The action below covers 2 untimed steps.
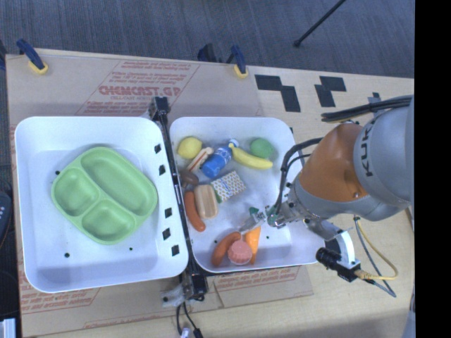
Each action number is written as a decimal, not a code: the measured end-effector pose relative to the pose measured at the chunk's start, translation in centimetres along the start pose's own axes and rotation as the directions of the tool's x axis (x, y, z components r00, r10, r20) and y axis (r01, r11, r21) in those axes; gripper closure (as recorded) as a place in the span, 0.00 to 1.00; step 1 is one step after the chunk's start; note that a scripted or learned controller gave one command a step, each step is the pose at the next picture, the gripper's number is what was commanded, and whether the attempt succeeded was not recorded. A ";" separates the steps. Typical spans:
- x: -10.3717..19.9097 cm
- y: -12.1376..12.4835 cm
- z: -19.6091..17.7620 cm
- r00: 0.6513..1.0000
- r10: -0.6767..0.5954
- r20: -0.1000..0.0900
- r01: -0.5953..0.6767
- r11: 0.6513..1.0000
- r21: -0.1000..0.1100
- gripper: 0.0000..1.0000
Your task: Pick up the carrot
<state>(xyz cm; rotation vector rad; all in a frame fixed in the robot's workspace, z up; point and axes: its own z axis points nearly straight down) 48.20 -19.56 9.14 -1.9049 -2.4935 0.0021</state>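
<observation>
The carrot (pixel 252 239) is a short orange cone near the front of the right bin (pixel 282 129), beside a pink round piece (pixel 239 253). My gripper (pixel 255 219) reaches in from the right and hangs just behind and above the carrot's thick end, very close to it. From this angle I cannot make out whether it touches the carrot. The wrist's grey and orange bulk (pixel 338 171) covers the bin's right rim.
The right bin also holds a lemon (pixel 189 146), blue bottle (pixel 217 159), banana (pixel 251 159), lime (pixel 262 148), checkered box (pixel 228 185), bun (pixel 206 201), red sausage (pixel 194 212) and an orange-red long piece (pixel 225 248). A green divided plate (pixel 104 194) lies in the left bin (pixel 28 189).
</observation>
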 end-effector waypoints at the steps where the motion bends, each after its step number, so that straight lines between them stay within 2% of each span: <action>1: 0.0 0.1 -1.0 1.000 -0.006 0.000 0.006 1.000 -0.001 1.00; 2: 7.6 1.5 -13.3 0.992 0.123 0.001 -0.123 0.992 -0.001 1.00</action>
